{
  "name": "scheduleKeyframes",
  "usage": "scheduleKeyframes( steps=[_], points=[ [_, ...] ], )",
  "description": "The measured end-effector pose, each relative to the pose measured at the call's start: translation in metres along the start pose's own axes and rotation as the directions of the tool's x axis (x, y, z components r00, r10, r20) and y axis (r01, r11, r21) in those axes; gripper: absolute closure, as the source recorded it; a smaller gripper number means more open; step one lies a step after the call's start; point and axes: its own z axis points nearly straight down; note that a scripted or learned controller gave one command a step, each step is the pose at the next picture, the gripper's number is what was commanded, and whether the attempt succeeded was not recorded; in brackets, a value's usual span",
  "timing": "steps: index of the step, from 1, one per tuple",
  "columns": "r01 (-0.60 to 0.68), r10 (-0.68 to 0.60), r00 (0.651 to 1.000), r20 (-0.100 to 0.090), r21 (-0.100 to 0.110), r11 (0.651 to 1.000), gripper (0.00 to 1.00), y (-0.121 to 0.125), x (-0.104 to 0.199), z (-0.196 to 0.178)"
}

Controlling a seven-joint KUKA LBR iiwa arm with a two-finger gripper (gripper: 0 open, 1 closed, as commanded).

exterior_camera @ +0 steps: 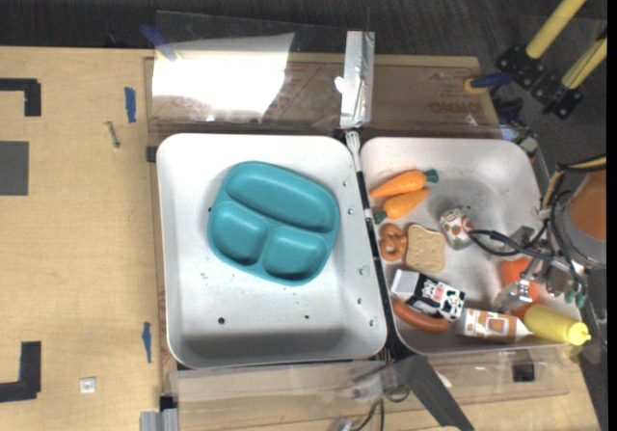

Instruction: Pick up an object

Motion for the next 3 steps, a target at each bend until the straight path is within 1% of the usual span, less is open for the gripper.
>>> scheduleKeyframes(
  steps=[1, 2, 3],
  points=[
    [0.002, -0.002, 1.0, 0.002, 0.003, 1.0, 1.0, 0.0, -0.001, -0.009],
    [0.057, -0.057, 0.998, -0.016, 0.006, 0.998, 1.0, 0.017, -0.021, -0.189],
    [0.03, -0.029, 0.999, -0.025, 0.005, 1.0, 1.0, 0.055, -0.054, -0.15]
  ],
)
